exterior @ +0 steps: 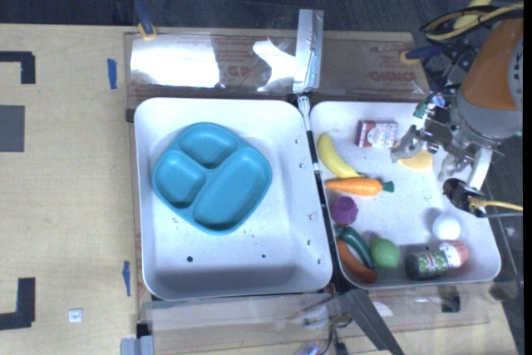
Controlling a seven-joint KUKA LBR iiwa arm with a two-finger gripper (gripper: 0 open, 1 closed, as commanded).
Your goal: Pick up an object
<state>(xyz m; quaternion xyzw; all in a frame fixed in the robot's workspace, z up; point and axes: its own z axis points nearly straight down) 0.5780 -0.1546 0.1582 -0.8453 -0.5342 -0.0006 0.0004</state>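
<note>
My gripper (418,144) hangs over the upper right part of the right bin (490,216), on the grey arm with the orange band (492,72). A pale yellow piece (419,162) lies just under it, partly covered. A small red box (376,134) sits to its left. Further left lie a banana (334,158) and an orange carrot (356,186). A white egg (446,226) and a dark can with a green label (431,263) rest lower right.
The left bin (170,262) holds a blue divided plate (212,176). A purple item (344,210), a red-and-green vegetable (355,255) and a green ball (385,252) crowd the right bin's lower left. Cables (474,199) trail off the arm on the right.
</note>
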